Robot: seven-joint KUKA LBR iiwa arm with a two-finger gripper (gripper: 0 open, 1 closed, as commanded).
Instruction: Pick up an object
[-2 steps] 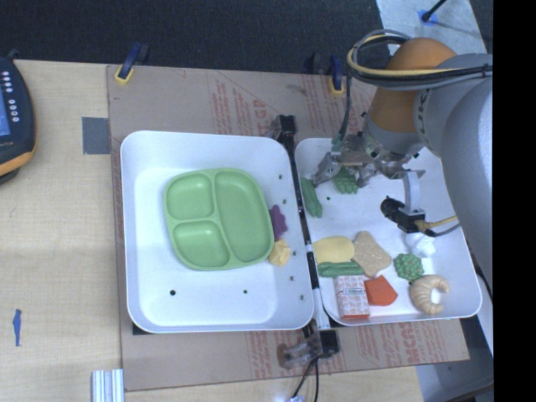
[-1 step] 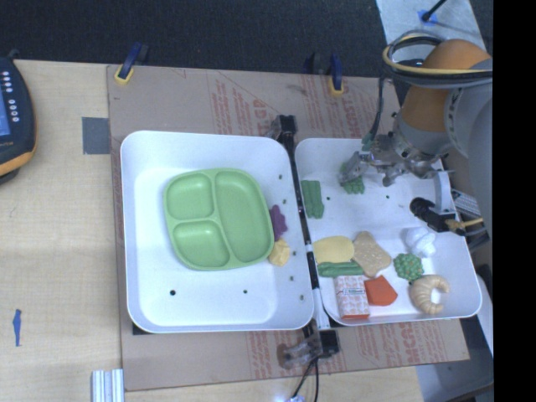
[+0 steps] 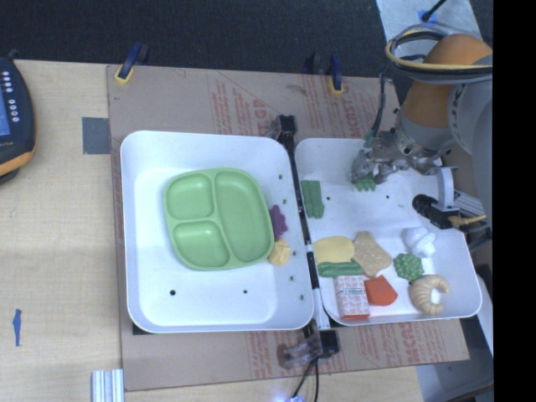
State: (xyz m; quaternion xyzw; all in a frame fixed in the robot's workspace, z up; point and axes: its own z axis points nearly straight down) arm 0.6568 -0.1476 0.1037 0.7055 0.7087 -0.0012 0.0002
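My gripper (image 3: 367, 174) hangs over the far part of the right bin (image 3: 335, 153), reaching in from the right. A small dark green piece (image 3: 364, 183) sits right at its fingertips, and the fingers look shut on it. Lower in the same bin lie a long green piece (image 3: 311, 198), a yellow piece (image 3: 333, 247), a green pod (image 3: 339, 269), a tan slice (image 3: 372, 254), a broccoli floret (image 3: 408, 266), a white lump (image 3: 421, 242), a croissant (image 3: 430, 293), a red wedge (image 3: 381, 291) and a small carton (image 3: 352, 296).
The left bin (image 3: 151, 304) holds a light green divided plate (image 3: 218, 219), with a purple piece (image 3: 277, 220) and a small yellow piece (image 3: 280, 254) at the plate's right side. A handheld controller (image 3: 12, 111) lies at the bench's far left edge.
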